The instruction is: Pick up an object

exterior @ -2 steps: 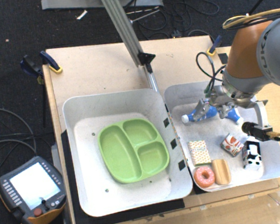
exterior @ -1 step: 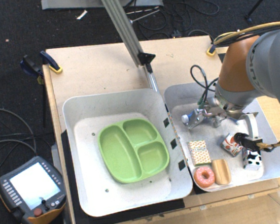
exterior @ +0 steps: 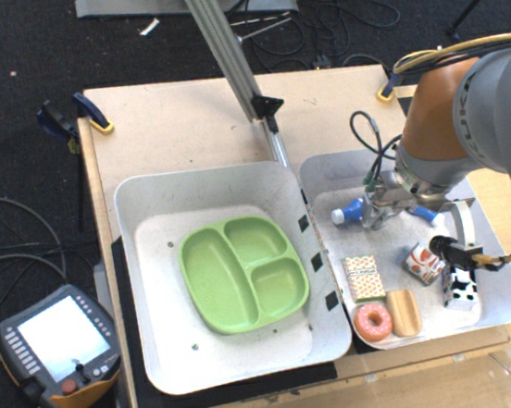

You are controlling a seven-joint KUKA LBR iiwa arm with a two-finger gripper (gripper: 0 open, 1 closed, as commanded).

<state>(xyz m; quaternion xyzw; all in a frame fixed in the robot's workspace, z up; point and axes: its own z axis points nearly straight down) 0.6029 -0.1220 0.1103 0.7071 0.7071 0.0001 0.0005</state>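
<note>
A pale wooden bench [exterior: 180, 124] stands on a dark floor strewn with cables, and it bears two shallow white bins side by side. The left bin [exterior: 146, 222] holds a glossy green divided plate [exterior: 244, 273], a rounded moulding with three compartments, lying near the bin's middle. In the right bin [exterior: 506, 296], along its near edge, lie a pink-iced doughnut [exterior: 375, 322] and, touching it, a tan bread-roll shape [exterior: 403, 311]; a small checked box [exterior: 363, 277] sits just behind them. Toward the right edge are a red-and-white carton [exterior: 424, 264] and a black-and-white cow-patterned piece [exterior: 460, 291] (partly crossed by a black cable fitting, so its shape is hard to read). Near the bin's far-left part lies a blue-and-white bottle-like object [exterior: 350, 212]. The gripper [exterior: 385, 209] hangs just beside it at its right end, under the grey and orange arm [exterior: 454, 116]; whether its fingers are spread or closed, or touch the object, cannot be told from here.
</note>
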